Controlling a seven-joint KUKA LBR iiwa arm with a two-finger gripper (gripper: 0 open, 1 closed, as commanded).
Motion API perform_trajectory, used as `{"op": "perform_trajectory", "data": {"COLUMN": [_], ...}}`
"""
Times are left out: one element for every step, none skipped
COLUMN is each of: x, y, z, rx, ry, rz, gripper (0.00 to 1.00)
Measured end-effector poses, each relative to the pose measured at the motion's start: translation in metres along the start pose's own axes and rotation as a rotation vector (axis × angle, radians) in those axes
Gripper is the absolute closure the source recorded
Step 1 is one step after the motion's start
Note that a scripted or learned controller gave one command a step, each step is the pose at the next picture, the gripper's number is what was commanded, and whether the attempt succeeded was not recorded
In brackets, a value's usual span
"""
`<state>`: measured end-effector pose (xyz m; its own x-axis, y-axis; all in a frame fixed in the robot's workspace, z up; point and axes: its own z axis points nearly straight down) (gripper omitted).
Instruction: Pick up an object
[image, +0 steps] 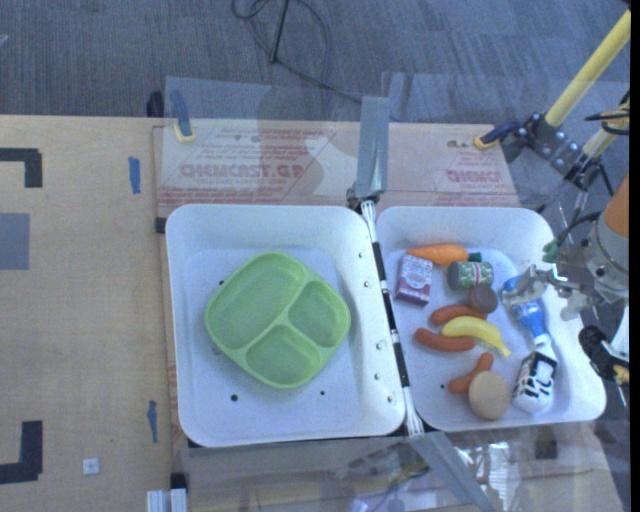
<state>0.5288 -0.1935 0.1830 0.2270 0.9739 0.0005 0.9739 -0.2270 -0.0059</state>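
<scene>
Over right bin's (570, 400) far edge, gripper (556, 281), above blue bottle (528, 312)

We see the grey arm (612, 250) cut off at the right edge; small pink carton (414, 279) print stays illegible.

I count two shallow white bins (190, 240). One green three-compartment plastic plate (278, 318). Three orange toy sausages (445, 341), one orange carrot (438, 254), one yellow banana (476, 332), one tan egg-shaped ball (489, 395).
</scene>
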Motion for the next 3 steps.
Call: {"op": "perform_trajectory", "data": {"x": [-0.01,-0.013,0.058], "y": [0.017,0.017,0.068], "z": [0.089,0.083,-0.045], "rx": [-0.003,0.0,-0.003], "ry": [0.003,0.002,-0.002], "rz": [-0.068,-0.062,-0.132], "gripper": [0.0,1.0,1.0]}}
